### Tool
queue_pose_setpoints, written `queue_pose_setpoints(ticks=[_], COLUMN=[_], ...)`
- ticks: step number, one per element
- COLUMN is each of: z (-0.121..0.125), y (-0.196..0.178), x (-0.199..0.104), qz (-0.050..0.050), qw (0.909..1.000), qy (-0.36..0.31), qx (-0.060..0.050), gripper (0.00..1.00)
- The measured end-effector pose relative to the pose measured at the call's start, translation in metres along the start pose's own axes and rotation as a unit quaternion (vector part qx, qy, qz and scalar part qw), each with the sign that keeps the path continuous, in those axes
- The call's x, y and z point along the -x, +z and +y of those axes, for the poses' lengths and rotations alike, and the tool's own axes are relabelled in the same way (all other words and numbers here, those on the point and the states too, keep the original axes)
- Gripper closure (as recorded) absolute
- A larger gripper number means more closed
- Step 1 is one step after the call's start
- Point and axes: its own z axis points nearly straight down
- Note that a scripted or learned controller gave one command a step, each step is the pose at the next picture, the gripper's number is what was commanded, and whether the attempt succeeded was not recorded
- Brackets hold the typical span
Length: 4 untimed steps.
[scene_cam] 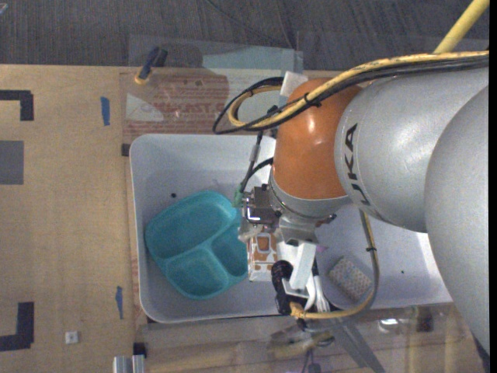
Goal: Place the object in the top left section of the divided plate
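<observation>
Big grey KUKA arm (419, 130) w/ orange band (311, 150) fills the right and upper middle, nearest the lens, reaching in from the right and bending down toward the near-middle of the bin. Its wrist hangs just right of the plate; the two-finger gripper (264, 256) sits below the wrist, pointing toward the near edge. Jaw state: can't tell, wrist housing and cables hide it.

Small orange-and-white patterned boxy object (262, 249) shows right at the gripper, touching or just beside the plate's right rim. Can't tell if it's gripped or resting on the bin floor.

Teal plastic divided plate (198, 243) w/ three sections lies in the left half of the shallow white bin (147, 162), tilted a bit in view. One large section toward the far-left side, two smaller ones toward the near-right. Nothing in any section.

Grey speckled sponge-like block (350, 278) lies on the bin floor right of the gripper, apart from the plate.

Yellow cable (365, 68) and black cables (241, 103) run over the arm and loop above the bin's far edge; another yellow loop (357, 301) hangs by the near edge.

Bin sits on a light wooden bench (62, 208) w/ black corner marks (19, 103) and bits of blue tape (105, 111) at left.
</observation>
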Motion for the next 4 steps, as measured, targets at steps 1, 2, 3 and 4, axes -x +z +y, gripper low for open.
queue_pose_setpoints(ticks=[1, 2, 3, 4], z=[0.0002, 0.0002, 0.0014, 0.0013], y=[-0.0001, -0.0001, -0.0095, -0.0095], x=[0.0003, 0.0003, 0.0016, 0.0016], qz=[0.0, 0.0, 0.0, 0.0], qw=[1.0, 1.0, 1.0, 1.0], qy=[0.0, 0.0, 0.002, 0.002], qx=[0.0, 0.0, 0.0, 0.0], gripper=[0.0, 0.0, 1.0, 0.0])
